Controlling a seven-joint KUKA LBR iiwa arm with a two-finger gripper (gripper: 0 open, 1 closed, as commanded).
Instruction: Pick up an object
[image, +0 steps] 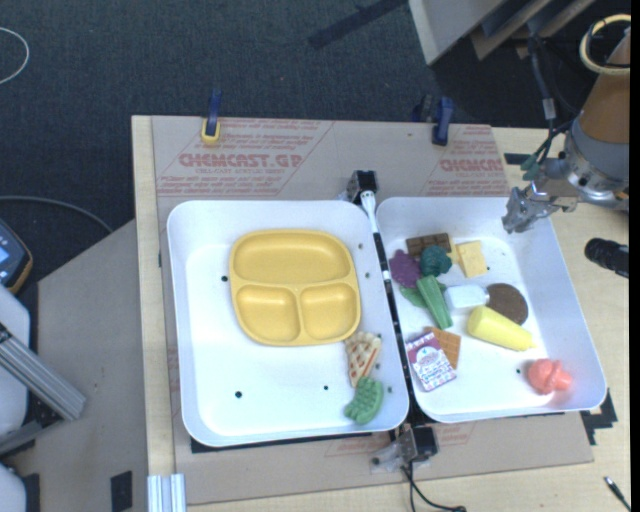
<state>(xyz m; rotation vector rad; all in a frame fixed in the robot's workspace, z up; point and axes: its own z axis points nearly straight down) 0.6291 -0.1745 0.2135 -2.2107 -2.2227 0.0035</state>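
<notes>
The arm enters from the right, and its pincer (524, 207) hangs above the upper right edge of the right bin (575, 300), near the rim and clear of every item. Whether it is released or clenched cannot be told at this size; nothing appears to be grasped in it.

The candidates lie mostly in the right bin: a yellow wedge (499, 328), a pink lump (548, 376) near the lower right corner, a brown disc (508, 299), a pale yellow block (471, 259), a green-and-purple cluster (422, 277) against the left wall, and a printed packet (431, 361). The left bin (200, 330) holds a yellow divided tray (295, 283), a waffle piece (363, 356) and a green piece (366, 400).

To do the step well, the arm should probably choose an item that stands alone. The pink lump looks best: it lies apart from its neighbours, with bare bin floor around it, though the corner wall is close. The yellow wedge is also fair, but the brown disc sits just beside it. The cluster on the left is crowded, and the pincer could likely catch two items or slip. The descent should be centred, with the pincer spread wide before closing.
</notes>
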